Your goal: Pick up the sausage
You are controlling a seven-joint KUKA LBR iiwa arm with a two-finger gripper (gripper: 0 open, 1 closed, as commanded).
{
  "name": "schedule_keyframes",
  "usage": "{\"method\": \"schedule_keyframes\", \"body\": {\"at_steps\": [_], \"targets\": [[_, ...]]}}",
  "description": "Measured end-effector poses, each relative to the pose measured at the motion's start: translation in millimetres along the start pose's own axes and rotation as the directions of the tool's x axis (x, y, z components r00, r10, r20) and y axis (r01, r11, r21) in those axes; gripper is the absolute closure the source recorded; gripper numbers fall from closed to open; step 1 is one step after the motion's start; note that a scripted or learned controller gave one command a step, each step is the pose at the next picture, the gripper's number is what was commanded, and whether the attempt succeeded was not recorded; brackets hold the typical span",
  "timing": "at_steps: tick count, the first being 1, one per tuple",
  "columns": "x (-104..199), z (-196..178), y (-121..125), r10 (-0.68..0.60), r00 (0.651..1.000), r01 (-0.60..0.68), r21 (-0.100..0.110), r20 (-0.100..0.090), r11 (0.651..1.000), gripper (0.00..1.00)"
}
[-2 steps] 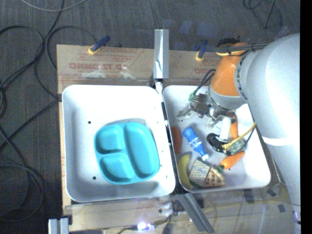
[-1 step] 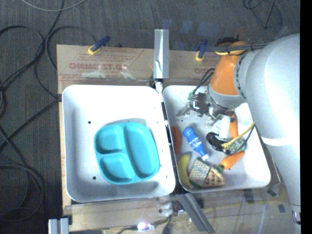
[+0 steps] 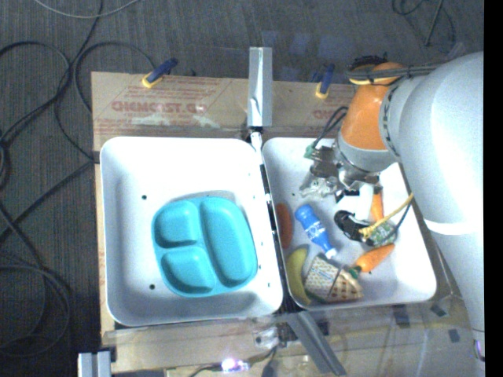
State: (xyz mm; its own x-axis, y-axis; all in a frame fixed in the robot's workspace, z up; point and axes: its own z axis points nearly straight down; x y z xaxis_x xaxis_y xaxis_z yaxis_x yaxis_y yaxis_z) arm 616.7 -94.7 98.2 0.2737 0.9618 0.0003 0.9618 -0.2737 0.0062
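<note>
Seen from above, two shallow white bins sit side by side on a cardboard-covered surface [image 3: 181,104]. The left bin [image 3: 118,210] holds a turquoise divided plate [image 3: 204,243] with three compartments.

The sausage [image 3: 284,221] is in the right bin [image 3: 409,281], lying against that bin's left wall, just beside the divider between the two bins. It is a slim, reddish-brown piece with rounded ends. Its long axis runs from the far side of the bin toward the near side, almost parallel to the wall, with one end pointing far and the other near.

Just right of the sausage lies a small blue bottle [image 3: 312,226] with a white cap, slanted. Near the sausage's near end sits a yellow-green rounded item [image 3: 296,269], and beside that a beige, patterned wedge-shaped object [image 3: 334,281]. An orange carrot-like piece [image 3: 375,258] lies further right.

The grey arm with its orange band [image 3: 368,116] reaches in from the right, and its gripper [image 3: 324,175] hangs over the far part of the right bin, apart from the sausage. Whether the jaws are released or clenched cannot be told; nothing is visibly grasped.
</note>
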Motion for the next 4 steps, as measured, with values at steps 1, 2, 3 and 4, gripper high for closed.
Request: {"method": "schedule_keyframes", "body": {"at_steps": [1, 2, 3, 4], "targets": [[0, 0, 0, 0.0, 1.0, 0.0, 0.0, 0.0, 1.0, 0.0], [29, -85, -3, 0.059, 0.998, -0.059, 0.008, 0.004, 0.998, 0.0], [69, -85, -87, 0.06, 0.998, -0.06, 0.011, 0.003, 0.998, 0.0], [105, -85, -141, 0.062, 0.998, -0.062, 0.012, 0.003, 0.998, 0.0]]}}
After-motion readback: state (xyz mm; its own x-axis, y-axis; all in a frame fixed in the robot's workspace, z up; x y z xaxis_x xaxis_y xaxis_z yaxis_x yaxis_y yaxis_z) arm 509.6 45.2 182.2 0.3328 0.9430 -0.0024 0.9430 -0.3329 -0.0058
